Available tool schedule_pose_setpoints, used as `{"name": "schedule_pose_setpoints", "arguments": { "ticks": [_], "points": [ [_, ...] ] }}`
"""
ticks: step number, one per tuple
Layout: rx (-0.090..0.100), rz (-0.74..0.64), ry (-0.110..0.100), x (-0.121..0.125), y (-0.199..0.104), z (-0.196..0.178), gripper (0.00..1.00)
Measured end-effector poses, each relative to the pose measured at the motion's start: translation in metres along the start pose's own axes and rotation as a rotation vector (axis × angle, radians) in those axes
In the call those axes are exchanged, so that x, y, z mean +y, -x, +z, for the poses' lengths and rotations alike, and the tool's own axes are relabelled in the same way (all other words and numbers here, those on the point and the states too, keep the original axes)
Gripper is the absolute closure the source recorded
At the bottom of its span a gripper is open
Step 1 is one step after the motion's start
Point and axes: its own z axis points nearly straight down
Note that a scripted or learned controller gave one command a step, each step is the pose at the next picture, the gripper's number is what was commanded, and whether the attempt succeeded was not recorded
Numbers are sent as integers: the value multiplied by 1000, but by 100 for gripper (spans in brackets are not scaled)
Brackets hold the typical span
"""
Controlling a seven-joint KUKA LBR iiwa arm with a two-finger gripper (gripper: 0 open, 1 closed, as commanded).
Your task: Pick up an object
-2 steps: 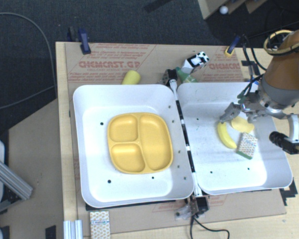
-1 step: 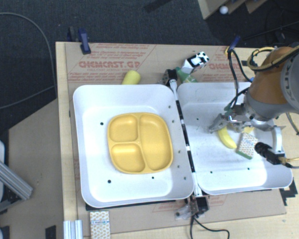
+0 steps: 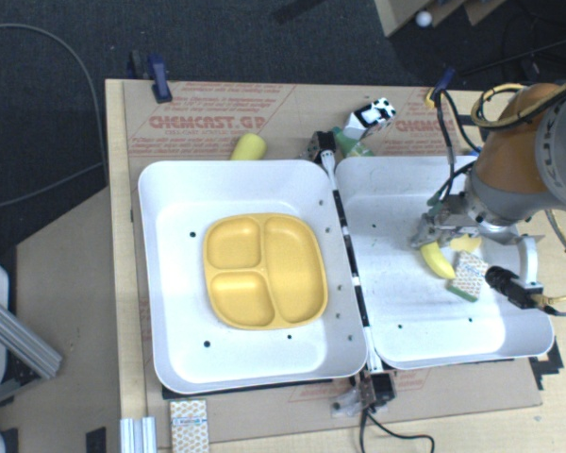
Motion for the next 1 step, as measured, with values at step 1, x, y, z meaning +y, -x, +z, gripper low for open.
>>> {"name": "schedule_pose_setpoints", "arguments": {
  "ticks": [1],
  "points": [
    [0,-3,1,-2,-80,-91,100]
  ]
}}
